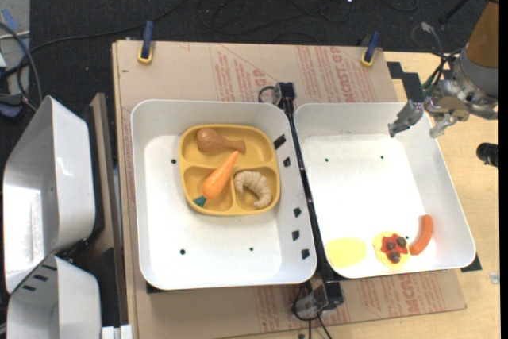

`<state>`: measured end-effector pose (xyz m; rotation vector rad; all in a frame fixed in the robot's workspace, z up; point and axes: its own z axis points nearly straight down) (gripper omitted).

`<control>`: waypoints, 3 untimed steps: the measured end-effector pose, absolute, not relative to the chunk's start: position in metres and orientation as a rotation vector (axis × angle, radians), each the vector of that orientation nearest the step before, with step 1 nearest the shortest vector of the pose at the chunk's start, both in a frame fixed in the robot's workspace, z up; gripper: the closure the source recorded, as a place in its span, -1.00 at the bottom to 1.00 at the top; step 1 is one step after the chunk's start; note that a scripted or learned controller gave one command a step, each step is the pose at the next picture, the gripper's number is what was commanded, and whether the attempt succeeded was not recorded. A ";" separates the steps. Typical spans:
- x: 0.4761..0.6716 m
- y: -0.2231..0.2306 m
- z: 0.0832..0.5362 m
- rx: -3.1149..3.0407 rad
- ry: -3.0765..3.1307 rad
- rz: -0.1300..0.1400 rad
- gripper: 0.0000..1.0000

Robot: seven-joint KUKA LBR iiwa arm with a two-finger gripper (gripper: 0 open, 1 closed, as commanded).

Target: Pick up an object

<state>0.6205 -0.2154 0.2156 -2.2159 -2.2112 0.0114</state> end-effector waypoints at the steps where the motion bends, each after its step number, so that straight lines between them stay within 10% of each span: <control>1: 0.624 -0.215 0.224 -2.220 -2.223 0.000 -1.00; 3: 0.633 -0.215 0.104 -2.215 -2.224 0.003 -1.00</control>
